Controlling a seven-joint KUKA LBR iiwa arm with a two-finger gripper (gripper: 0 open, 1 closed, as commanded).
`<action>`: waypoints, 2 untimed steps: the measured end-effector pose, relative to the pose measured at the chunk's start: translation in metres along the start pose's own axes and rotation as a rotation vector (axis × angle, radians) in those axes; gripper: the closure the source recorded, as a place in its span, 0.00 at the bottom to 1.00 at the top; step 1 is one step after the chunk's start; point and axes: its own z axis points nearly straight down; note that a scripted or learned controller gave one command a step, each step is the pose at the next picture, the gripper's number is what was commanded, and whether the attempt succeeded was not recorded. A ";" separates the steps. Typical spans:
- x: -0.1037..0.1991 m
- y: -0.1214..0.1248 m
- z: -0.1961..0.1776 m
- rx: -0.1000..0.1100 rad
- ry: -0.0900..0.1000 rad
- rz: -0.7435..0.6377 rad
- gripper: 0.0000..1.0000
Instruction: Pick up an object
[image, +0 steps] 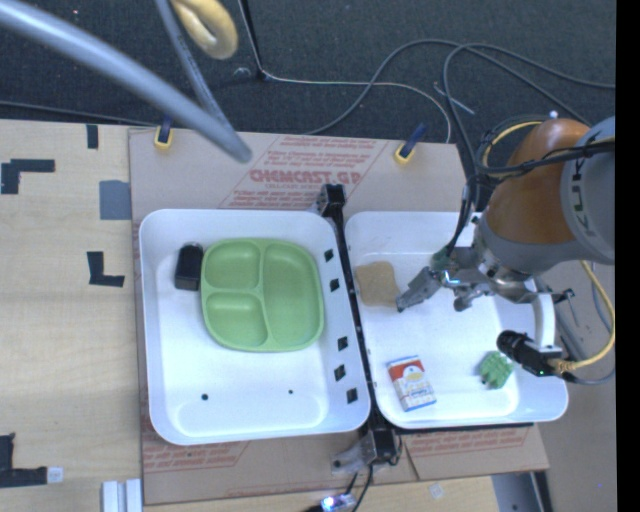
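Tool (440, 290) fingers spread (nothing between), above right bin (455, 232) beside flat tan square (376, 283).

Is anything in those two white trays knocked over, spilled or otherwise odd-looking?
Nothing stands out. The green divided plate lies flat in the left bin with a small black object beside it. In the right bin, the tan piece, the small red-and-white box and the green toy lie apart, nothing spilled.

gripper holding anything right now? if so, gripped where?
Nothing is held. The gripper hangs open above the right bin, beside the tan pad, with nothing between its fingers. The small box and green toy lie untouched.
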 end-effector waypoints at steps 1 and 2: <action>0.000 0.010 0.054 -0.001 0.000 0.000 0.00; 0.000 0.010 0.106 -0.003 -0.001 0.000 0.00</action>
